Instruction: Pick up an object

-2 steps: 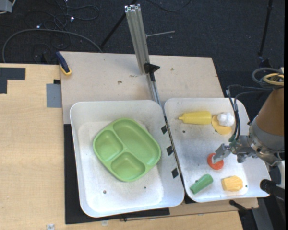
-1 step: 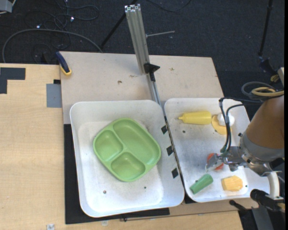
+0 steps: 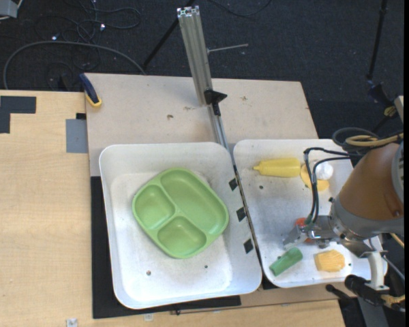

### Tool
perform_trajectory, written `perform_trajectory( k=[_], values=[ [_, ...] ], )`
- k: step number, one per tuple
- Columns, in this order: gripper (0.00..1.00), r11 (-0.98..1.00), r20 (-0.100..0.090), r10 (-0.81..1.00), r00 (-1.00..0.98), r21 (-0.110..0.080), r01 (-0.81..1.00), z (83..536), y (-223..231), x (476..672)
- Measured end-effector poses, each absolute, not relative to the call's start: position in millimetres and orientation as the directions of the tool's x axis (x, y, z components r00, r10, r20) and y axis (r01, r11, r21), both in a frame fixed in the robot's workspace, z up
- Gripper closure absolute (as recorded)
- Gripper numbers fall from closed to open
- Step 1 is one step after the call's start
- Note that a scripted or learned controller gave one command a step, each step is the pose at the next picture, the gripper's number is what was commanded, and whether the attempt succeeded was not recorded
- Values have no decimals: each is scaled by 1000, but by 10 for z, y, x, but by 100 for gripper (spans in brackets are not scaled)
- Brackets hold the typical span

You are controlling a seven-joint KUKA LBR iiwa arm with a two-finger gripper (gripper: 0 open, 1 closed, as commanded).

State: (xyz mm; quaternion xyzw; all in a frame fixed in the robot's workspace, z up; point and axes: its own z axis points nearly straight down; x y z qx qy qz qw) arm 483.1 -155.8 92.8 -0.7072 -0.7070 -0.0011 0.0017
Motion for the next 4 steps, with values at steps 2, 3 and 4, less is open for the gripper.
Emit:
perform_trajectory(
  k=[2,3,4],
  values=[
    [100,1,-1,1000,-1,1,1000,1517,-1542,4773],
    [100,2,-1,1000,-2,3,1000,2144,-1527,4760],
    [100,2,-1,1000,-2,4,1000,2672,-1534,4772]
  ],
)
